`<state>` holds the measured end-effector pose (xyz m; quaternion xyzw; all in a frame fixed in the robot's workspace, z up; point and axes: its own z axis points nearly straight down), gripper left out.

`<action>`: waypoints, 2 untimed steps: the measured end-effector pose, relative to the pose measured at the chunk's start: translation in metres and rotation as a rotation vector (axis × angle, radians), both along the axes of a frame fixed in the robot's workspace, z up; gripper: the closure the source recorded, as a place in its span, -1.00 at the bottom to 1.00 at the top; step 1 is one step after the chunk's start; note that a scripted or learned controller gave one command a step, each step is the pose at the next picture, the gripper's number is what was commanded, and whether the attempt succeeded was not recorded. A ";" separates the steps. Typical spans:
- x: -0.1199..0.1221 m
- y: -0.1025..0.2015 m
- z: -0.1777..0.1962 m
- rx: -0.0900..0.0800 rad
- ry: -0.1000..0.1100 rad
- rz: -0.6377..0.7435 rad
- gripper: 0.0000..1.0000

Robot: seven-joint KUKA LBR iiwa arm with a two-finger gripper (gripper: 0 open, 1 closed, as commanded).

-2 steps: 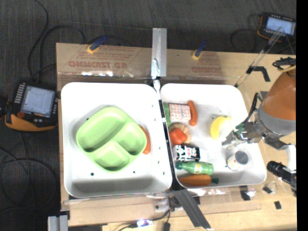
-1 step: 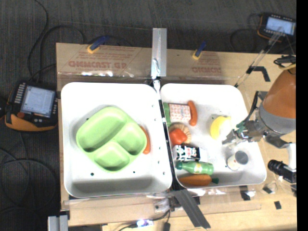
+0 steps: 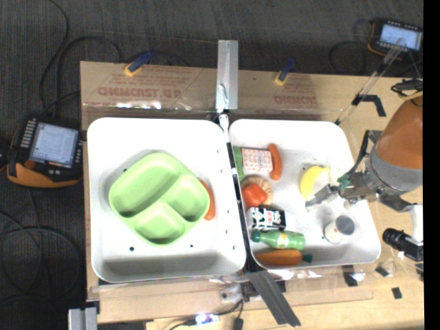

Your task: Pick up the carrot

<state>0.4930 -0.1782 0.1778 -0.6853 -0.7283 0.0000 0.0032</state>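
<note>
Lay along the lower wall of the right bin [image 3: 357, 150]: the carrot [image 3: 280, 257], orange, green tip toward the frame's right, low and centre-right in the frame. Touched or nearly touched along its upper side by a green bottle [image 3: 280, 240]; above that, a black-and-white carton [image 3: 267, 218]. Hovered up and to the right, near a lemon [image 3: 314, 180]: the end effector [image 3: 323, 196], seemingly parted and with nothing between its tips. Best, probably, to swing down-left, turn the closing line across the carrot's width, and descend at mid-length, clear of bottle and wall. Risked otherwise: a tip landing on the bottle.
</note>
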 end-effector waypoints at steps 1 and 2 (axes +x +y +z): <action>0.054 0.015 -0.001 -0.006 -0.003 0.171 -1.00; 0.006 0.051 0.038 -0.002 -0.002 0.133 -1.00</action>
